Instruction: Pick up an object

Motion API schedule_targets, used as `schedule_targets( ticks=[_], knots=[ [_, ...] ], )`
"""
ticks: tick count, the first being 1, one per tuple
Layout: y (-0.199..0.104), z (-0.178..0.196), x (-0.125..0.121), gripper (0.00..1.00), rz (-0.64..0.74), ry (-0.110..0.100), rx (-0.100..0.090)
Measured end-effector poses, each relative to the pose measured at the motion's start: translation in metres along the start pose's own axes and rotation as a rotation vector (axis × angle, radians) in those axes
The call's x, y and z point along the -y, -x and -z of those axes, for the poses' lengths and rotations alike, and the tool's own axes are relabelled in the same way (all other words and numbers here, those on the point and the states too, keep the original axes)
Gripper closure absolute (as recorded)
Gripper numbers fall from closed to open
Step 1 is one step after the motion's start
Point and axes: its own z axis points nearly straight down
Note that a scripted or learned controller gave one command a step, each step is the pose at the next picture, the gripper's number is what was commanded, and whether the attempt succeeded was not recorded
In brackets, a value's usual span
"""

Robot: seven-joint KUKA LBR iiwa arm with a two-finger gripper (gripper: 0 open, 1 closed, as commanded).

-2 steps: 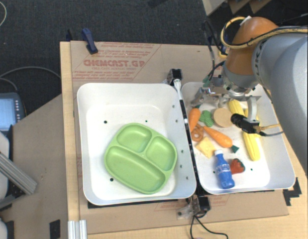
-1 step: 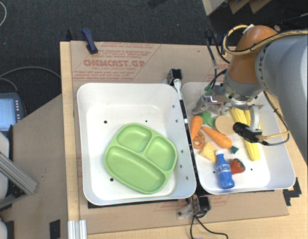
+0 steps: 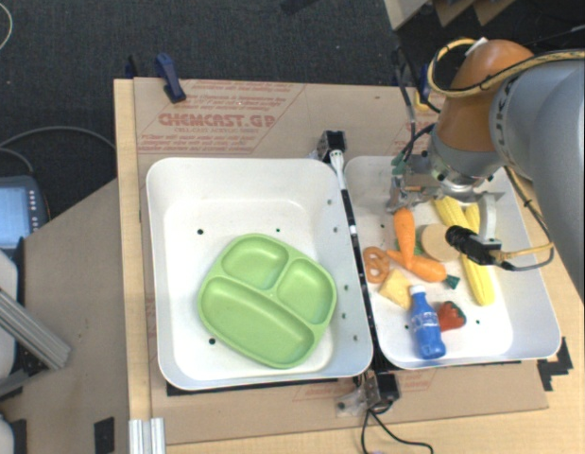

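My gripper [image 3: 441, 197] hangs low over the far end of the right bin [image 3: 528, 320], under the orange band of the arm. Toy foods lie beneath and in front of it. An orange carrot [image 3: 404, 229] is just left of the gripper, and a second carrot [image 3: 421, 266] lies slanted below it. A tan round piece [image 3: 437, 242] and yellow corn [image 3: 477, 274] sit right under the gripper. Nearer the front are a pretzel [image 3: 376, 264], a cheese wedge [image 3: 396, 289], a blue bottle [image 3: 424, 325] and a red strawberry [image 3: 451, 316]. I see nothing lifted.
The left bin [image 3: 174, 206] holds a green divided plate [image 3: 266, 299]. A black divider rail [image 3: 349, 230] runs between the bins. The arm's grey body [image 3: 547, 130] covers the right bin's far right corner. Cardboard [image 3: 216, 116] lies behind the bins.
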Motion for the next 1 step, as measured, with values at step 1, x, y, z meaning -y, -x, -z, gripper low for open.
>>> schedule_targets(
  ticks=[1],
  knots=[
    [-0.0761,0.0931,0.0512,1.00,0.008,-0.002,-0.005]
  ],
)
